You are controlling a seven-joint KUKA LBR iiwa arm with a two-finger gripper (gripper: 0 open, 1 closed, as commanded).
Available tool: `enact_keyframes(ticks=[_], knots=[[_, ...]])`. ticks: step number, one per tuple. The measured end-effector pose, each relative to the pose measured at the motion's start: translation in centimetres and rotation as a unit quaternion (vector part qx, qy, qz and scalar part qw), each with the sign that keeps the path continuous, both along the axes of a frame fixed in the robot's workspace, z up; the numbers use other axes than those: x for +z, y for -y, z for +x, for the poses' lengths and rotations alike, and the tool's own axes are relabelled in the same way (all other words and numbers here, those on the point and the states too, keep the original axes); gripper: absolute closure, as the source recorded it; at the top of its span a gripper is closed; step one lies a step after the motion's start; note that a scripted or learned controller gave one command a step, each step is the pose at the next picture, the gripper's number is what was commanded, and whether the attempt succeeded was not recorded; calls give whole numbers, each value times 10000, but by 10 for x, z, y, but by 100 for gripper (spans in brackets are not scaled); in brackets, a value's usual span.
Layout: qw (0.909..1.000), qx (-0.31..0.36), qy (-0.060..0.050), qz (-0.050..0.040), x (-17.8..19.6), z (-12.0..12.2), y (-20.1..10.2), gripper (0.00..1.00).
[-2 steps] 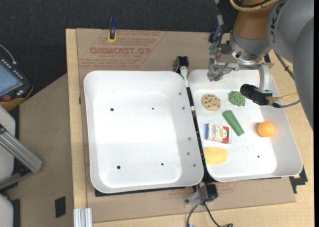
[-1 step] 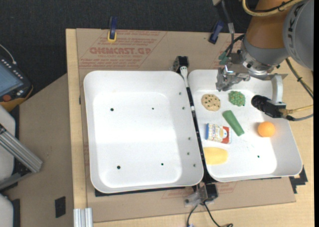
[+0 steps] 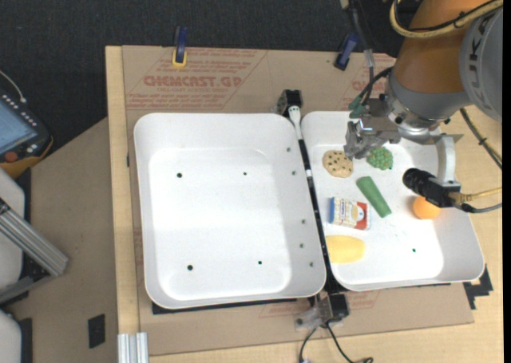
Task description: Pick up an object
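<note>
1. A grey KUKA arm with an orange band reaches in from the right, its claw hanging low over the far end of the right-hand bin; whether that claw is released or clenched cannot be told from this slanted overhead view, and nothing is visibly caught in it.

2. Every candidate for the pick lies in that right-hand bin, clustered where the arm can reach without crossing the divider. A round speckled cookie rests just below and to the left of the claw, the closest item to it.

3. A bumpy green broccoli-like piece sits just below and to the right of the claw, about as near as the cookie, so either looks a likely target.

4. A green stick-shaped block lies slanted further below the claw, nearer the camera, with a small red, white and blue packet beside it and a yellow wedge nearer still.

5. An orange ball lies well to the claw's right, partly masked by a black fitting on the arm.

6. The left-hand bin, well to the claw's left, lies beyond the divider, presumably as the drop-off side.

7. Judged from this pose, the pick is not yet made: the claw appears poised above the cookie and green piece, and a descent would have to favour one to avoid nudging both.
</note>
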State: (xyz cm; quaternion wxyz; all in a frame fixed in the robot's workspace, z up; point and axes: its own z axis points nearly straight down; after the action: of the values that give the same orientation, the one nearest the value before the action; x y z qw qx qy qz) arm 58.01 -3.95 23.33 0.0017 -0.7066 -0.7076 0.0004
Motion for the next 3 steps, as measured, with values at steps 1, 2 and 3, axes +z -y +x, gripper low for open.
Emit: enact_keyframes(ticks=[1,2,3], knots=[[10000,-31,-6,-9,-5,-34,41,100],[10000,38,-14,10,-36,-31,-51,100],[10000,41,57,11,36,-41,-122,100]])
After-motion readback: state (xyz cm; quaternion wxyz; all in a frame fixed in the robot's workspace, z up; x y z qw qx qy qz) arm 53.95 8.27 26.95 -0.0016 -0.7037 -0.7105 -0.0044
